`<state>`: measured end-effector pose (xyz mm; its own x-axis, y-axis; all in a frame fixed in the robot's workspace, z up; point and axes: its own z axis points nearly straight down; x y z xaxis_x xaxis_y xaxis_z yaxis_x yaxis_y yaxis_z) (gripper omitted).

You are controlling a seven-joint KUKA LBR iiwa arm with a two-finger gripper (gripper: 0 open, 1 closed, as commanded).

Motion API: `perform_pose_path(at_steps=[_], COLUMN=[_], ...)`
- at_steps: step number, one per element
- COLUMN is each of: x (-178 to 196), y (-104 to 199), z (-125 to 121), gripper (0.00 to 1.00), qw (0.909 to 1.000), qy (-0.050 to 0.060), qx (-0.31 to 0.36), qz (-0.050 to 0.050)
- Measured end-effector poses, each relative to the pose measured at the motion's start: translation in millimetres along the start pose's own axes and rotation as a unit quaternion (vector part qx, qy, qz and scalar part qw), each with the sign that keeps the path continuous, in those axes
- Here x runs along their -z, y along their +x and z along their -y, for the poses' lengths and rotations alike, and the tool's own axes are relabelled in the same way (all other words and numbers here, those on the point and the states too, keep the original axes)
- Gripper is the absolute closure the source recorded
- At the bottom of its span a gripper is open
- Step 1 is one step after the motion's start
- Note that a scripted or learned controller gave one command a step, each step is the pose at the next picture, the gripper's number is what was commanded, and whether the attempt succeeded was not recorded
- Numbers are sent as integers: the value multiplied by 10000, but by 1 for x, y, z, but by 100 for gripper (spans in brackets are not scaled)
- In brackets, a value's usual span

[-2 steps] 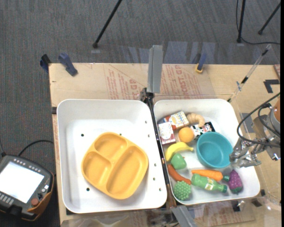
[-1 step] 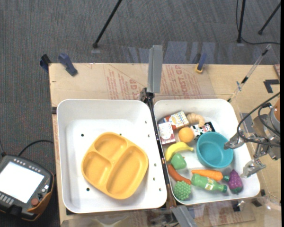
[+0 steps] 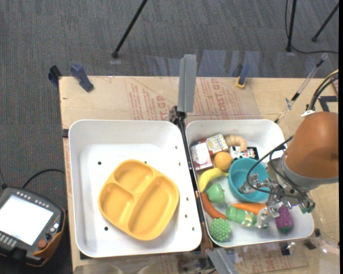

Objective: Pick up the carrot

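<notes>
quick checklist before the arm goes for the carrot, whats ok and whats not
1. carrot in view in the right bin: ok
2. gripper over the carrot's right end: ok
3. carrot seen between the gripper's tips: cannot tell
4. room around it: not ok, teal bowl and green bottle crowd it
5. grape bunch sits under the gripper: not ok
6. yellow plate in the left bin, out of the way: ok

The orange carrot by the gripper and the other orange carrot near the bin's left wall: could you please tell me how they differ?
The orange carrot by the gripper lies nearly level across the right bin, just below the teal bowl. The other orange carrot near the left wall runs diagonally, partly hidden under a green pepper-like toy. The first sits right beside the gripper; the second lies farther off. Both are orange and slim.
</notes>
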<state>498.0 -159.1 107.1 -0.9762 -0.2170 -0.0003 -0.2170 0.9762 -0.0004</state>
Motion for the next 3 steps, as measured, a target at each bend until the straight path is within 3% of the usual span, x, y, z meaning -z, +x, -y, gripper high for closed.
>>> perform_pose_path(at_steps=[1, 3], x=[-17, -17], y=[-17, -17], z=[-61, -62], gripper=[0, 0], qw=[9971, 9970], qy=[35, 25], qx=[761, 771], qz=[35, 28])
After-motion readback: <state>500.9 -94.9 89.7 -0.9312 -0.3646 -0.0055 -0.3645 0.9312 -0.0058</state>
